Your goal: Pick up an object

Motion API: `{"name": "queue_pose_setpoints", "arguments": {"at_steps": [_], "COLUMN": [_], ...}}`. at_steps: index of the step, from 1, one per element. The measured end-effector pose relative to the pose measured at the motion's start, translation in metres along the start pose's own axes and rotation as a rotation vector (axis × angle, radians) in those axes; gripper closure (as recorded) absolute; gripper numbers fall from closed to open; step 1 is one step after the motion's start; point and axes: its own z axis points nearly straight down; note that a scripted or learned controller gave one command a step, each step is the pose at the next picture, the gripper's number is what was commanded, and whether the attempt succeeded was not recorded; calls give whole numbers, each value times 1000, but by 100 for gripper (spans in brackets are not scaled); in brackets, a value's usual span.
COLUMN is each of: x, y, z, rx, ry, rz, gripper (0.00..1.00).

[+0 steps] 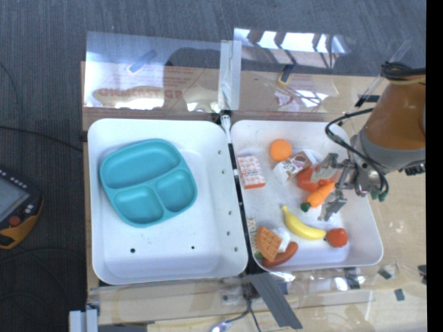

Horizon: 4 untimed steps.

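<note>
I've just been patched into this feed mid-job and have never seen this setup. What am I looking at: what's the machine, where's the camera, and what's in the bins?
You are looking down at a slant from one fixed camera above a bench. The grey arm with the orange band comes in from the right; that is the robot. Its gripper hangs over the right bin, low among the toys. I cannot tell whether it has hold of anything.

Two shallow white bins sit side by side. The left bin holds a teal divided plate. The right bin holds toy food: an orange ball, a small packet, a carrot right by the gripper, a banana, a tomato, a waffle and a sausage.
</note>
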Motion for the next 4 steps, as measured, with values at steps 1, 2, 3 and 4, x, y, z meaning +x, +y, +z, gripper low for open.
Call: {"name": "queue_pose_setpoints", "arguments": {"at_steps": [1, 2, 3, 4], "x": [-8, 41, 62, -3], "y": [3, -6, 10, 47], "z": [36, 61, 60, 61], "rx": [1, 1, 4, 0], "ry": [-4, -17, -22, -17], "rz": [49, -22, -12, 14], "gripper": [0, 0, 0, 0]}}
